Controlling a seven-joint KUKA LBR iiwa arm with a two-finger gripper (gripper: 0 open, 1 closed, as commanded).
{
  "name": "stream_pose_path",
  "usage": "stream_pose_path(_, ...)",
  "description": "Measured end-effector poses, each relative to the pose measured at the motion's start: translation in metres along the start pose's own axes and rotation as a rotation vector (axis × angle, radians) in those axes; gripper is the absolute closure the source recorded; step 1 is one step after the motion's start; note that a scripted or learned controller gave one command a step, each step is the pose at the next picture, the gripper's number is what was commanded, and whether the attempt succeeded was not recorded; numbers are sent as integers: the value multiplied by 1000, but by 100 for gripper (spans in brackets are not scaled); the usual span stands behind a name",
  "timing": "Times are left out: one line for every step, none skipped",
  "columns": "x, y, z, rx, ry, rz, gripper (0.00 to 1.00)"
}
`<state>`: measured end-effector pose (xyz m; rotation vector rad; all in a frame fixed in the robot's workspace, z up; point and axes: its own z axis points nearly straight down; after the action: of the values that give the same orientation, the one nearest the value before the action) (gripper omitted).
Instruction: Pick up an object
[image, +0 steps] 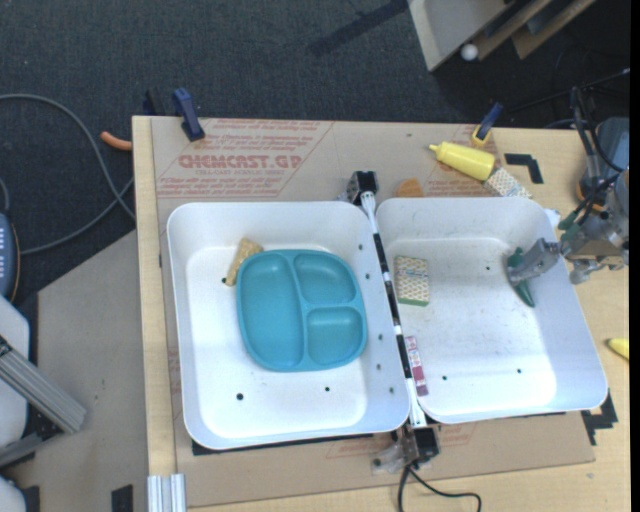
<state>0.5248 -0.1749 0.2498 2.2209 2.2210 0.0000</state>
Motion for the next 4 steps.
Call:
stream_pose_path(-49, 35, 87, 3, 1, 1, 0)
stream_pose_path(-43, 75, 166, 3, 10, -5, 0)
stream_pose_path(-46, 75, 155, 0, 3, -5, 100)
stream_pose_path(30, 63, 165, 2, 2, -2, 100)
